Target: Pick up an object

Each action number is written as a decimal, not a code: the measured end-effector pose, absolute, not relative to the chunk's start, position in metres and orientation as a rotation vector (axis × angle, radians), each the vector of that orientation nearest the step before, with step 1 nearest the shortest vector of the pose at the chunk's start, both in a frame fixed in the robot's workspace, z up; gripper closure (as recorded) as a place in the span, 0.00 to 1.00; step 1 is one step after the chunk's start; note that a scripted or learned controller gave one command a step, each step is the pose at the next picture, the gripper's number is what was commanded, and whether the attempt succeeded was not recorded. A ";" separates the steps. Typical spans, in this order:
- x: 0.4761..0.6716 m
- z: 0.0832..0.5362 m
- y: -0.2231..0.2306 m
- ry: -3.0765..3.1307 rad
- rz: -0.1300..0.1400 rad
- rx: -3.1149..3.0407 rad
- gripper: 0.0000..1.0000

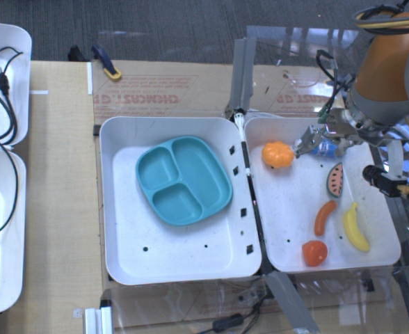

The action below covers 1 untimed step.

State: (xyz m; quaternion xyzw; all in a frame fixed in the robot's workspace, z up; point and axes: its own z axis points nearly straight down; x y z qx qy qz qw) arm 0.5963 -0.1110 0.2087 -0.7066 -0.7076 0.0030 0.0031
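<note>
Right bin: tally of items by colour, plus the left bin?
Orange: 1, the round fruit
Red: 2, the tomato and the sausage
Yellow: 1, the banana
Red-green: 1, the watermelon slice
Teal: 1, the divided plate, left bin
Total: 6

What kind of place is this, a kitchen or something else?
Likely a robotics lab bench, not a kitchen: a robot arm reaches over two white bins, and the food, like the banana, looks like toys.
</note>
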 end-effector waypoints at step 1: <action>0.590 0.163 -0.189 -2.214 0.008 -2.220 0.00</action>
